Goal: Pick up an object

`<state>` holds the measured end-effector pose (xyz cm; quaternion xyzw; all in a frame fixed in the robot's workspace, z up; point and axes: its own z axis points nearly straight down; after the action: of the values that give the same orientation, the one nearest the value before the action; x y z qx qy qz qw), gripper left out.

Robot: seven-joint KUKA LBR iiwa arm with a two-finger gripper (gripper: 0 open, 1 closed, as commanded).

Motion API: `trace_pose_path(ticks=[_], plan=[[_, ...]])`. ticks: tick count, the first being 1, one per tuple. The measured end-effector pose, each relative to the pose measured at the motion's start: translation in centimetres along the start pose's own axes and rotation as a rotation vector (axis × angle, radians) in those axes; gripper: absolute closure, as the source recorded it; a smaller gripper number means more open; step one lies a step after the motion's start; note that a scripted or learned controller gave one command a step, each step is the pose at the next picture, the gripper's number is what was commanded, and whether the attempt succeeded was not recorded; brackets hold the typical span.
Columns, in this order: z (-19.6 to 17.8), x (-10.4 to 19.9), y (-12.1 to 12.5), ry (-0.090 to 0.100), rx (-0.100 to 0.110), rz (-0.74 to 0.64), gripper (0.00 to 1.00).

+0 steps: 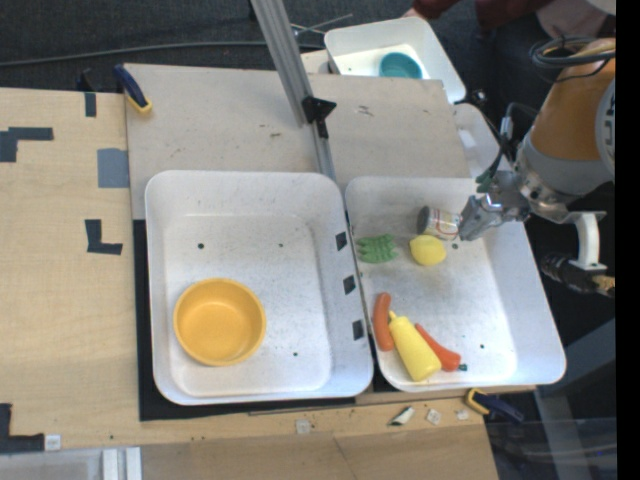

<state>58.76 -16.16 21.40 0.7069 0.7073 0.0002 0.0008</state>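
My gripper (472,221) hangs over the right bin (520,298), near its upper right part. Just left of the gripper lies a small can with a red and white label (440,221); the tips seem to touch its right end. A yellow lemon (428,252) sits right below the can. A green toy (377,249) lies further left. Near the bin's front lie a yellow squeeze bottle (413,349) and two orange carrots (383,320), (440,349). A yellow bowl (219,320) rests in the left bin (240,208).
A slanted metal pole (290,58) rises from between the bins at the back. A small white tub with a teal object (400,65) stands behind the right bin. Yellow clamps (133,88) sit at the bench corners.
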Motion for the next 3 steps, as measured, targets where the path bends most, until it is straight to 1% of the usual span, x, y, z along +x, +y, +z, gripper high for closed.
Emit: trace_pose_path(ticks=[1,2,3], plan=[[-3.5,0.1,0.1,0.000,0.000,-0.003,1.00],[-2.0,6.0,-1.3,0.003,0.010,-0.007,1.00],[-1.0,11.0,-2.0,0.003,0.012,-0.007,1.00]])
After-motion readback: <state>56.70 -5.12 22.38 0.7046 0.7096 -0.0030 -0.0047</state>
